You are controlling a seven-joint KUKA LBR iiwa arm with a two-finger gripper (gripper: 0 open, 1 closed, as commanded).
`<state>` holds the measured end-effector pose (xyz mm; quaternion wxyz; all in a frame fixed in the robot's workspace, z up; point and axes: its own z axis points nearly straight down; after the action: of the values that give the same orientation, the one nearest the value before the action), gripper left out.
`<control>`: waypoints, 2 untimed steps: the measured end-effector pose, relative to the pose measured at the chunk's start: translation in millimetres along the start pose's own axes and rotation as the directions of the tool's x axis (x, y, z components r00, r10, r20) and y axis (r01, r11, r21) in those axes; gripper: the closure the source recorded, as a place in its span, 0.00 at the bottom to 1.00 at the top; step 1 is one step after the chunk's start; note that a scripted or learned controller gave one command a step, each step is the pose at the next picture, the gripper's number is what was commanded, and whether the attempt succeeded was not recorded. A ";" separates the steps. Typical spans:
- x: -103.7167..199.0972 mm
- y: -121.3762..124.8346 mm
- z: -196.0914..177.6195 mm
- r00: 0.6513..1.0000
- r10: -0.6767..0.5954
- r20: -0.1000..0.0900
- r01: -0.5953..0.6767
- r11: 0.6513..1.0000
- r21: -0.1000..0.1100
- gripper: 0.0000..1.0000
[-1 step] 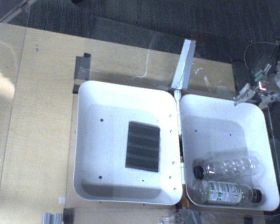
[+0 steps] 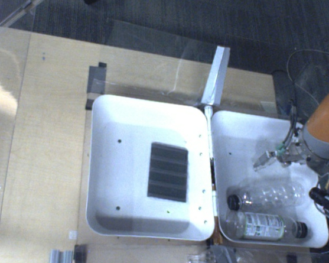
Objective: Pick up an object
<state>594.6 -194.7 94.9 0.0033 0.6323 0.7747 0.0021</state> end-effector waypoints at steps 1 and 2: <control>17.2 -47.5 5.2 0.999 0.055 0.001 -0.055 0.998 -0.004 0.00; -17.0 37.3 7.2 0.981 0.192 0.001 -0.192 0.981 0.000 0.00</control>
<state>634.7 -203.9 88.0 0.0034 0.7041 0.7101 0.0021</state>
